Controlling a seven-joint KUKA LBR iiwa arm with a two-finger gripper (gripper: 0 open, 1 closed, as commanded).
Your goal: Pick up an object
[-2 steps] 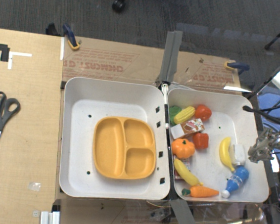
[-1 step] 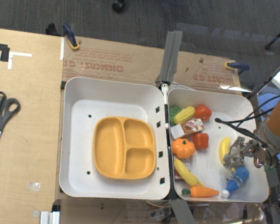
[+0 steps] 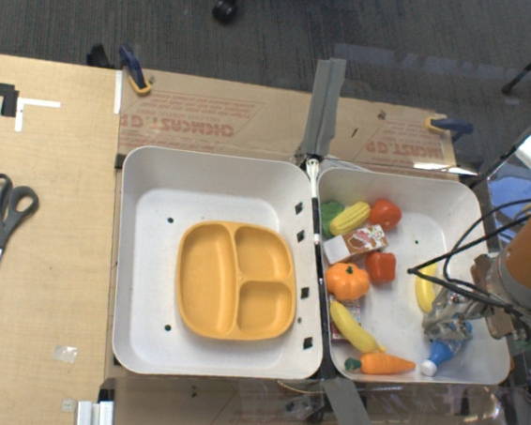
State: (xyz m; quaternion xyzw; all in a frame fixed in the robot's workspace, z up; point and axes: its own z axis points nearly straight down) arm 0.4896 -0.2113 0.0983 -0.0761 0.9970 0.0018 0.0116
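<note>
Carrot at right bin's near edge, long axis left-right, tip pointing right, beside blue bottle. Gripper just above the bottle; jaws' state cannot be told. Banana runs diagonally, orange beyond it.

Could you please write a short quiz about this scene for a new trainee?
1. True or false: the yellow divided plate lies in the left bin.
2. Which toy lies nearest the right bin's front edge? A) tomato B) carrot C) corn
3. Fill in: the end effector is over the ___ bin.

Key: 1 true; 2 B; 3 right.
</note>
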